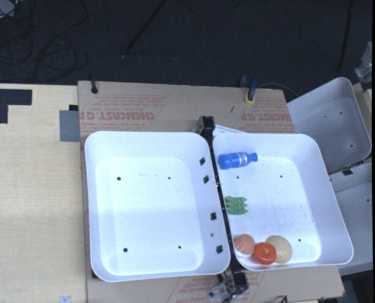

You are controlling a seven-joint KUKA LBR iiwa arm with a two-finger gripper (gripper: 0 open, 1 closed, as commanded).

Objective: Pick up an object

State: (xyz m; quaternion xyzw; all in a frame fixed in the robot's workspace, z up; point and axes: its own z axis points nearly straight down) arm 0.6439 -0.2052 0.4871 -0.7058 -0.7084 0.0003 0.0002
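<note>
We list a blue plastic bottle (237,160) lying apart in the right white bin (314,169), easiest pick; pincer state we cannot tell.

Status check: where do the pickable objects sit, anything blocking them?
Blue bottle, green item, three round pieces in right bin. Nothing grasped. Bottle unobstructed; round pieces clustered touching.

Green item (236,205) in right bin (326,201): too small to identify. Red round piece (264,253) overlaps, partly hides pink piece (243,243) and tan piece (281,247). Metal clamp (228,291) cut off by bottom edge.
</note>
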